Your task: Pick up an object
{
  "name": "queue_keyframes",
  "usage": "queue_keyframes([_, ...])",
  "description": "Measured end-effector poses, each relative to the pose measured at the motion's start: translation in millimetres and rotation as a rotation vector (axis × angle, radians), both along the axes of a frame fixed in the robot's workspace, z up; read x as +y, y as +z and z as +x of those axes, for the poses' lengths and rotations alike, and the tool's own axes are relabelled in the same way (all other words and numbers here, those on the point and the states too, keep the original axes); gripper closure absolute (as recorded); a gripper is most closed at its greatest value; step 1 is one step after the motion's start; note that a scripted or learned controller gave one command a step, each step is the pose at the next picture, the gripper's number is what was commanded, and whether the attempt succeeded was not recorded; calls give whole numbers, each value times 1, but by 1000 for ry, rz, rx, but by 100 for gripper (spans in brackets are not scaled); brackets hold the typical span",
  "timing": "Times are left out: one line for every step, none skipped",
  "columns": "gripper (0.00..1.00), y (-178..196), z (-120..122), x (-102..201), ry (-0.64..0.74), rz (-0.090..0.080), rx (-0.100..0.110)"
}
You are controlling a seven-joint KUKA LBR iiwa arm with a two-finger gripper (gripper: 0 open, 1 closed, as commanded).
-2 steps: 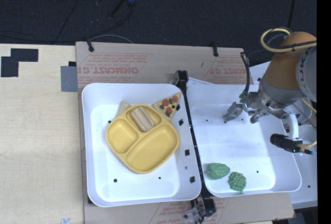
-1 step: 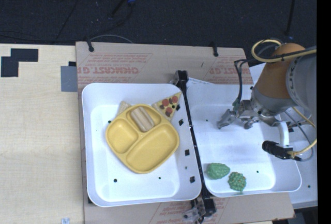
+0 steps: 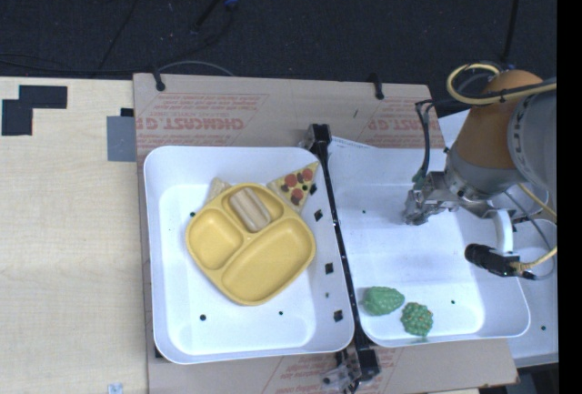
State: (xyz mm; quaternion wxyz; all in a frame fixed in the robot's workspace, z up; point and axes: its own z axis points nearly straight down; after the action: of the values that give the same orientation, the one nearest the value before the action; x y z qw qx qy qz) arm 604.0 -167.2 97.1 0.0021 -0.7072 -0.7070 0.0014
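Note:
My gripper (image 3: 418,210) hangs over the upper middle of the right bin (image 3: 391,237), on the arm that reaches in from the right. Nothing shows beneath it but the bin's white floor. Two green bumpy objects lie near that bin's front edge: a larger one (image 3: 384,299) and a rounder one (image 3: 417,318), both well in front of the gripper. In the left bin (image 3: 173,292) a yellow divided plate (image 3: 255,251) holds a tan bread-like piece (image 3: 247,207) in its upper compartment. A pizza slice toy (image 3: 297,184) leans at the plate's upper right.
A black divider (image 3: 332,237) runs between the two bins. A black cable end (image 3: 491,259) hangs from the arm over the right side of the right bin. Cardboard (image 3: 236,115) lies under the bins, with a light wooden bench (image 3: 64,237) to the left.

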Motion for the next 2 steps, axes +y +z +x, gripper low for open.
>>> queue_keyframes([100, 41, -2, 0, -1, -1, -4])
queue_keyframes([100, 105, 0, 0, 2, -2, -8])
